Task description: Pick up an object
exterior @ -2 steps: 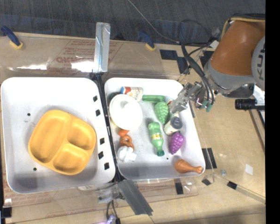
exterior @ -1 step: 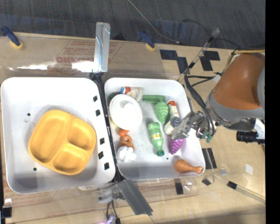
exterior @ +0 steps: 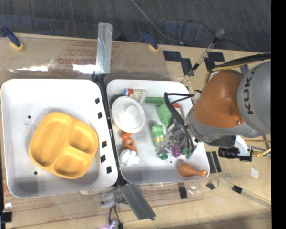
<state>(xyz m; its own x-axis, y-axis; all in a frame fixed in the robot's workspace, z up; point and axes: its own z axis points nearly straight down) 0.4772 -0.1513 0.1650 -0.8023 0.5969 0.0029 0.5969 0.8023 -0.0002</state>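
This looks like a robotics lab: a plywood bench carries two white bins taped down with silver tape, blue clamps grip its far edge, cables trail across grey carpet, and a KUKA arm enters from the right.

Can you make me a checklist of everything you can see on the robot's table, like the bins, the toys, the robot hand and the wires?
Surface: brown bench bearing two white bins side by side, left bin and right bin.
Job's things: yellow divided plate in the left bin; white bowl, green bottle, brown drumstick toy and small orange and white pieces in the right bin.
Clutter: tube with a red cap and a green stick along the right bin's far wall.
End effector: down in the right bin among small toys; fingers too cluttered to judge.
Cables: black cable looping at the wrist; thin grey wire on the floor.
Surroundings: dark carpet; silver tape strip.
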